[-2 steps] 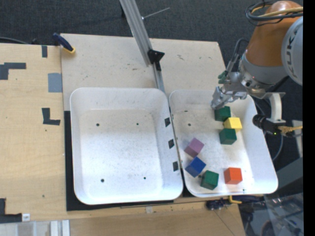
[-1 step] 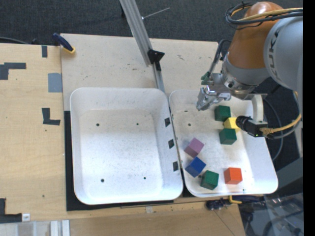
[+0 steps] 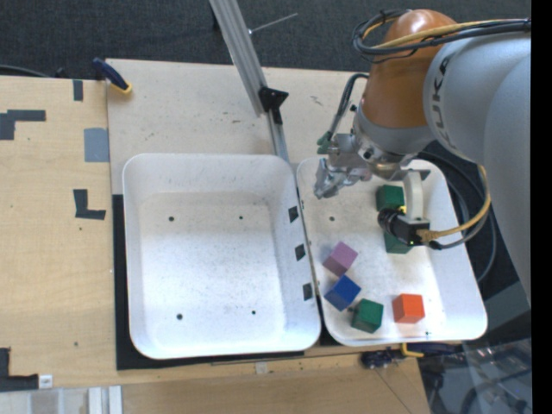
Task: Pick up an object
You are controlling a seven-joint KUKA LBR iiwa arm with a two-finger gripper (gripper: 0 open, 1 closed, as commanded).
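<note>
In the right bin [image 3: 457, 304], nearest its front rim, sit an orange cube [image 3: 409, 308] and a green cube [image 3: 367, 315], with a blue cube [image 3: 342, 292] just behind the green one and a purple cube [image 3: 341, 256] touching the blue cube's far side. Deeper in that bin, toward its right wall, another green block [image 3: 390, 197] lies partly hidden by the arm's fittings. The gripper [image 3: 329, 185] hangs over the bin's far left corner, nothing between its fingers, and whether they are spread or closed I cannot tell.

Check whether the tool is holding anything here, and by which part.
Nothing is held: the tool hangs over bare floor at the right bin's upper left, with no block between its tips.
</note>
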